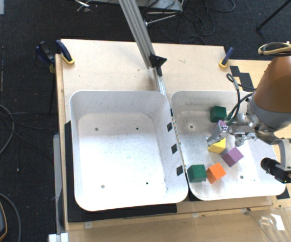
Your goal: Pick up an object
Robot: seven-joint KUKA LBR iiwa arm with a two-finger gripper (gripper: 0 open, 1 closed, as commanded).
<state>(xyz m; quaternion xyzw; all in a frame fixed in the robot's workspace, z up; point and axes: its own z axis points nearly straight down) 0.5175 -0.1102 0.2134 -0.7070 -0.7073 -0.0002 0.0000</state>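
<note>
Blocks — five in all — lie in the right-hand bin (186, 102) of two shallow white bins set side by side on a pale wooden bench (110, 64); the left bin (75, 105) sits beside it, the two rims touching along a metal rail (135, 24) that slants down from the top. Counted left to right: one dark green block (197, 173) near the front rim, one orange block (216, 173) just beside it, one yellow block (217, 145), one green block (218, 114) toward the back, and one purple block (232, 156). Over the yellow block hangs the gripper (222, 133) of the grey-and-orange arm (279, 92) — its finger spacing cannot be told from above. No lettering or label is legible anywhere.
</note>
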